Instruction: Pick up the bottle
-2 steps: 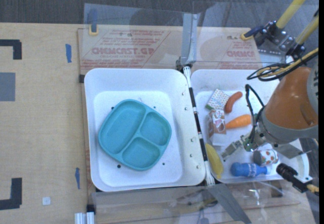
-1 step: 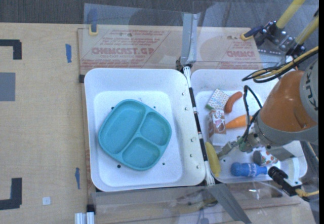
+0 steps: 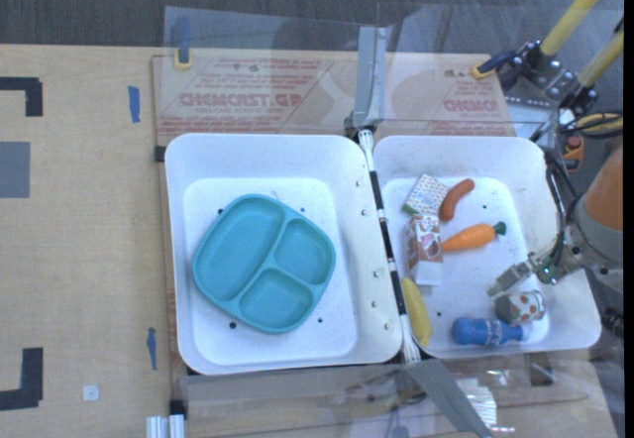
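The bottle is blue and lies on its side near the front wall of the right bin, its paler end pointing right. My gripper hangs over the right part of that bin, a little above and to the right of the bottle and apart from it. Just below the gripper sits a small round grey, red and white object. I see nothing held in the gripper.
The right bin also holds an orange carrot, a red sausage, a patterned small box, a carton and a yellow item by the divider. A teal divided plate lies in the left bin.
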Controlling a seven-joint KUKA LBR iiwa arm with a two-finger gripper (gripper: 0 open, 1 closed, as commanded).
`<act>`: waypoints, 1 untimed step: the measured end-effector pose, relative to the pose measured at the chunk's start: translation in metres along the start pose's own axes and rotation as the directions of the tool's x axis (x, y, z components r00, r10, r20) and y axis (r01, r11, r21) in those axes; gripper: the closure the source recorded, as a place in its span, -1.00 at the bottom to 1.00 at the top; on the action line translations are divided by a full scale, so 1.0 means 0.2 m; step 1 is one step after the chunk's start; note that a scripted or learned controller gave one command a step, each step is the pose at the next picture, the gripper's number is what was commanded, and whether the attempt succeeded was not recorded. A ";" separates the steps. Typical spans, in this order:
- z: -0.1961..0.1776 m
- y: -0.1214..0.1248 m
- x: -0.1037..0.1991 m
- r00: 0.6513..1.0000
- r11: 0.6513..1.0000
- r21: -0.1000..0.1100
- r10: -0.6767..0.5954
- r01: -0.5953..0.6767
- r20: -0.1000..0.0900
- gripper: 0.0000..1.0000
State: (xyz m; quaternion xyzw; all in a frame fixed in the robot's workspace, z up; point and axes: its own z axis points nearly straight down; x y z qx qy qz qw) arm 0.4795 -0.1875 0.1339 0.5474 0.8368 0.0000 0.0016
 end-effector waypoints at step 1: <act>0.23 0.13 0.28 0.977 0.977 -0.002 -0.214 0.214 0.003 -1.00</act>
